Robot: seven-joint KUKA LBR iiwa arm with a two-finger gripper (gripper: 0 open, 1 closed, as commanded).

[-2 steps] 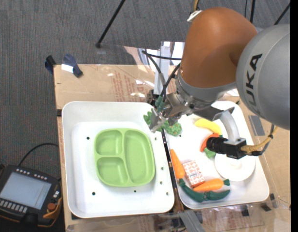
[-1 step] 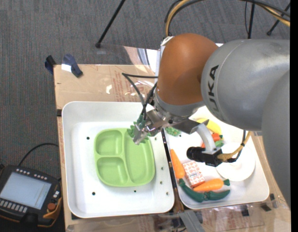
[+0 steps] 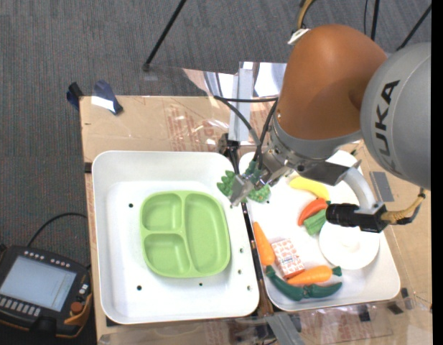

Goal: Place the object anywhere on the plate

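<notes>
At frame centre, the gripper point(image 3: 244, 187) clenches a leafy green plastic vegetable point(image 3: 234, 184) beside the light-green divided plastic plate point(image 3: 185, 233); early release risks landing off-plate.

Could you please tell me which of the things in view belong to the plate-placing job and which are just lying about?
Part of the job:
- green leafy toy, between the fingers of the hand
- green divided plate in the left bin

Lying about in the right bin:
- banana
- two carrots
- small carton
- white disc
- dark green vegetable
</notes>
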